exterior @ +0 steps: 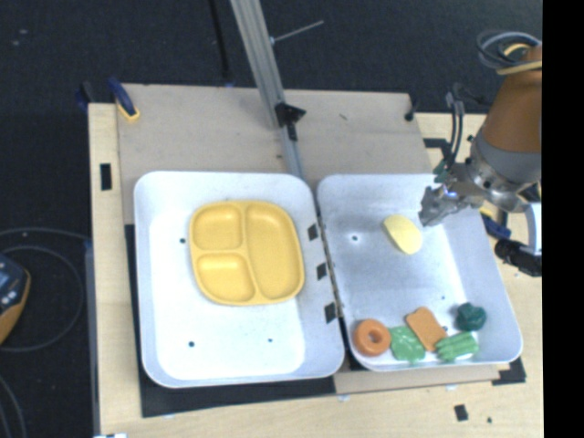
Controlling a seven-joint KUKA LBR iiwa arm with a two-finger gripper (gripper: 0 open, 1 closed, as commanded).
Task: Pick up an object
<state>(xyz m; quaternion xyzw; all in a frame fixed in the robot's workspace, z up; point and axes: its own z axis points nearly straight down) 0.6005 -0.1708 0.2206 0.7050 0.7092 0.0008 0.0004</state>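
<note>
1. Dark flooring surrounds a pale wooden bench (219, 126) bearing two shallow white bins side by side.
2. Inside the right bin (365, 272), a pale yellow rounded object (402, 234) lies above centre, apart from the other pieces.
3. At its 2 o'clock, just beside it, hangs the gripper (435, 210); I cannot tell how its pincer stands.
4. Along the bin's 6 o'clock edge cluster an orange ring (371, 336), an orange block (425, 326), light green pieces (408, 346) and a dark green piece (471, 317).
5. At 9 o'clock, the left bin (164, 336) holds a yellow divided plate (246, 251).
</note>
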